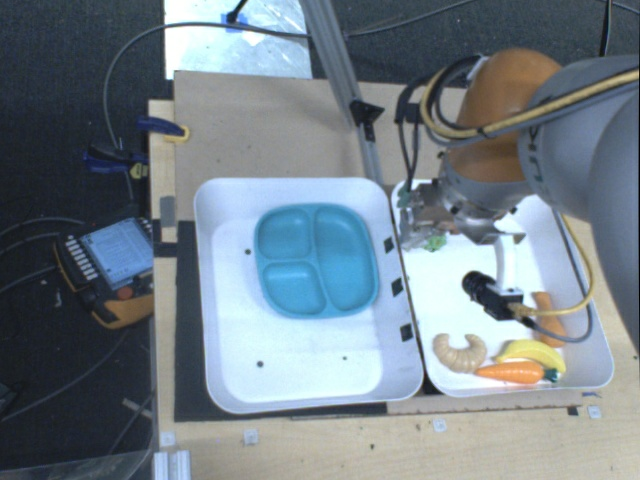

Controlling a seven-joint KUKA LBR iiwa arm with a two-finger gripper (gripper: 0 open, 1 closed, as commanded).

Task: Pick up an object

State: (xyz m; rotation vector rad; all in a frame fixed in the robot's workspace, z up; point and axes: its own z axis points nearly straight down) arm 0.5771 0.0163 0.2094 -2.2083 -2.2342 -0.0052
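My gripper (424,226) hangs low over the far left corner of the right bin (445,303), close to the wall between the two bins. A small green thing (436,240) lies right under its tip, touching or nearly touching it. I cannot tell whether it is gripped. At the near edge of the same bin lie a tan croissant-shaped piece (459,351), an orange carrot (511,373) and a yellow banana (533,353). An orange stick-like piece (545,306) sits by the right wall.
The left bin (230,298) holds a blue divided plate (316,259) in its far half. A grey pole (335,53) slants down to the bins' far edge. Clamps and a handheld device (108,266) lie on the floor to the left.
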